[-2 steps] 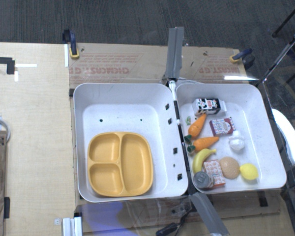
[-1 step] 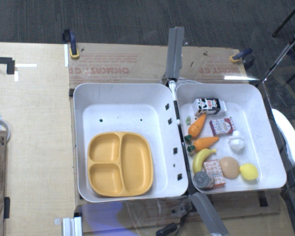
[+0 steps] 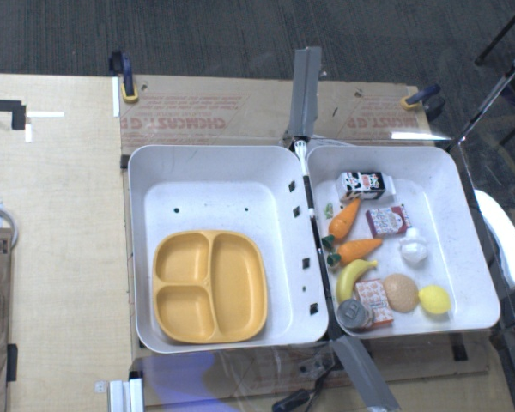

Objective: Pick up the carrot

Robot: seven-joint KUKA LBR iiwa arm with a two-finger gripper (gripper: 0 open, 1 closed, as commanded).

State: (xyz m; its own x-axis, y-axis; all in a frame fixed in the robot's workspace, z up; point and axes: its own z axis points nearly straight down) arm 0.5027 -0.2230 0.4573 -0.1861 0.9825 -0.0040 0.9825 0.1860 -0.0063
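- Currently two carrots, both in right bin (image 3: 442,158), left half, close to the divider between bins.
- Upper carrot (image 3: 345,217): tilted, tip pointing up-right toward milk carton (image 3: 361,184), green top at lower left.
- Lower carrot (image 3: 358,250): lying nearly flat, tip pointing right, green top at left by the bin wall. Sits just below the upper one, the green ends near each other.
- Banana (image 3: 354,277) just below lower carrot, seemingly touching it.
- Red-and-white packet (image 3: 387,221) just right of upper carrot; small white object (image 3: 413,249) right of lower carrot's tip, apart from it.
- Along the front of right bin: grey can (image 3: 353,314), red printed box (image 3: 373,301) against it, brown roundish item (image 3: 402,292), lemon (image 3: 434,299).
- Left bin (image 3: 154,172): holds yellow three-compartment plate (image 3: 210,284) in its front half, shifted toward the left wall.
- Both bins resting on cardboard sheet (image 3: 215,110), clamped at the back corners by blue-and-yellow clamps (image 3: 124,80).
- Gripper state: cannot tell.
- Both carrots lying free among the other items, neither lifted.
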